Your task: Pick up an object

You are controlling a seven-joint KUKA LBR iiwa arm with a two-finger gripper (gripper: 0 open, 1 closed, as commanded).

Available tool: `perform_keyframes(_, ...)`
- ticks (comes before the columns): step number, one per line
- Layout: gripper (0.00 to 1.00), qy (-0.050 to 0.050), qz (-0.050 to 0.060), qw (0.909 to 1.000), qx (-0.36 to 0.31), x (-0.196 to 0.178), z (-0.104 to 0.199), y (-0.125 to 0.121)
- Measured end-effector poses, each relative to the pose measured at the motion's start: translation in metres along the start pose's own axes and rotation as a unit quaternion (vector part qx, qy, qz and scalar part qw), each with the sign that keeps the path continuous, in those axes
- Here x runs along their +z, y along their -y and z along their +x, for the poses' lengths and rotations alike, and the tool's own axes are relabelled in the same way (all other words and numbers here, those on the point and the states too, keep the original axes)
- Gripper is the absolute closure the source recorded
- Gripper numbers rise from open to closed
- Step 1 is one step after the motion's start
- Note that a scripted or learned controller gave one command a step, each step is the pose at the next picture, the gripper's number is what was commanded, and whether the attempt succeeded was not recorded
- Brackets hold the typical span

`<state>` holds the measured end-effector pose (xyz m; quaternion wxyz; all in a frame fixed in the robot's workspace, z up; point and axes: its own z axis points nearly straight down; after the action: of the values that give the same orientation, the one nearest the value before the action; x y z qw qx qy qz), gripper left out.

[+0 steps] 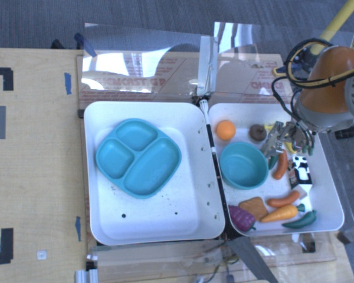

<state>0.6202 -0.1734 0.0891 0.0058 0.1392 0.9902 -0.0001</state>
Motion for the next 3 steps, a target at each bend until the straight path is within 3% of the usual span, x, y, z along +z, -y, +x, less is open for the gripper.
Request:
perform_keyframes(1, 1.0, -0.003, 0.001, 0.9964, -0.085, -0.002, 0.127, 0.049)
perform_keyframes(2, 1.0, 0.001, 0.001, 0.9998, 0.02, -0.001, 0.07, 0.034)
perform_keyframes(3, 1.0, 0.0, 0.001, 0.9808, 0.195, 0.001, -0.026, 0.016)
